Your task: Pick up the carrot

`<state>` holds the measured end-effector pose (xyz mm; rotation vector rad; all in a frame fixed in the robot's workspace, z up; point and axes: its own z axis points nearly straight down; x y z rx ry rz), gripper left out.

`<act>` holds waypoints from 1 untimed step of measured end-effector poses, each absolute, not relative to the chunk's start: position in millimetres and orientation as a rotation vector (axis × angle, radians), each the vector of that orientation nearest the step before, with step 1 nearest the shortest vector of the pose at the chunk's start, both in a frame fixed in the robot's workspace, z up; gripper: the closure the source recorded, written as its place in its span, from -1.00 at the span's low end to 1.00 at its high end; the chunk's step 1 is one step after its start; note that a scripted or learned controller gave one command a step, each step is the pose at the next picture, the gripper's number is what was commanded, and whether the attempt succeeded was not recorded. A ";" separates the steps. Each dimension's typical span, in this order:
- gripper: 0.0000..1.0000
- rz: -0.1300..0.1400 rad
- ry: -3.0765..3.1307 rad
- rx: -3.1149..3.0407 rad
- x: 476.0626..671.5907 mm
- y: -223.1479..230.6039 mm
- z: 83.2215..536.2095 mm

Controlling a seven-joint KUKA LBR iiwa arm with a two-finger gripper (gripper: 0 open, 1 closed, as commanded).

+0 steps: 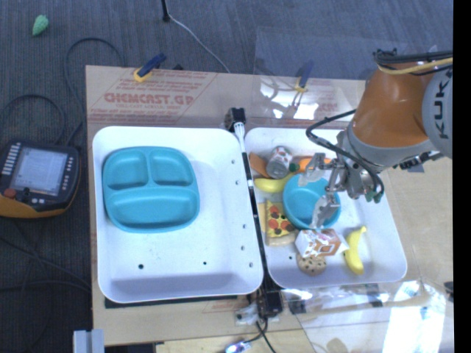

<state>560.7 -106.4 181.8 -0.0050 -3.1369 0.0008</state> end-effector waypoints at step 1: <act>-1.00 -0.004 -3.124 -0.211 662.7 -162.8 107.7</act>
